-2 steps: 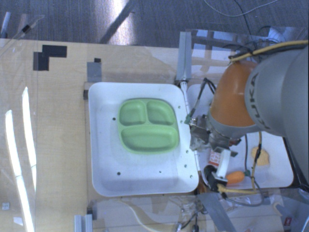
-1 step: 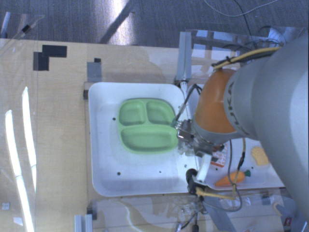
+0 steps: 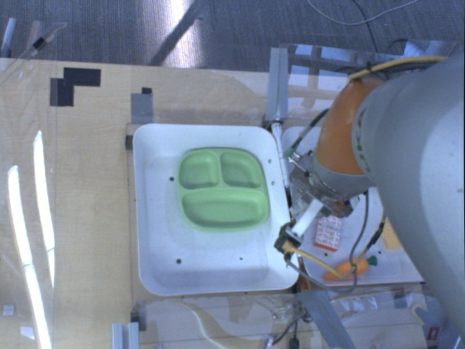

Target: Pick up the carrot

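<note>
The carrot (image 3: 347, 270) is small and orange with a green tip. It lies near the front edge of the right bin (image 3: 385, 267). My gripper (image 3: 333, 206) hangs over the right bin, close to the wall between the two bins. It is a little behind and to the left of the carrot, and the wrist and orange band cover it from above. The carrot lies free on the bin floor, apart from the gripper.
A green divided plate (image 3: 221, 189) lies in the middle of the left bin (image 3: 156, 253). A red-and-white packet (image 3: 328, 233) lies in the right bin just behind the carrot. The big grey arm hides most of the right bin.
</note>
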You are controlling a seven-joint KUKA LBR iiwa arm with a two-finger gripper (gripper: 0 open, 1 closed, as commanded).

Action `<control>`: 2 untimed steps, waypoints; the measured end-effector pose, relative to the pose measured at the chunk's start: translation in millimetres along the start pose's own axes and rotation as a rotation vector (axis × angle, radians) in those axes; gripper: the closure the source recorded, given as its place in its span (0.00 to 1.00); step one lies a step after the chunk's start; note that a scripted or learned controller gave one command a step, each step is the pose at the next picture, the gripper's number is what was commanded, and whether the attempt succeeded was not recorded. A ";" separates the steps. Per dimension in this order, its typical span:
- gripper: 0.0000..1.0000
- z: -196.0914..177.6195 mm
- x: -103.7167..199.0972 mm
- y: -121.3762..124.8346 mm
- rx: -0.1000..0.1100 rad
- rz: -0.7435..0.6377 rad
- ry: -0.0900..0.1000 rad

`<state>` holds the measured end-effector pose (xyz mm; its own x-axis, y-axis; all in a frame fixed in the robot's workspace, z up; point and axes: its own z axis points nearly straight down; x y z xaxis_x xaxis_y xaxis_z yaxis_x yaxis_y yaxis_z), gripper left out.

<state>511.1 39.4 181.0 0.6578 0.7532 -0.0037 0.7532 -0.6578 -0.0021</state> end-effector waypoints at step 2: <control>1.00 0.2 -15.6 -18.7 0.001 -0.246 0.000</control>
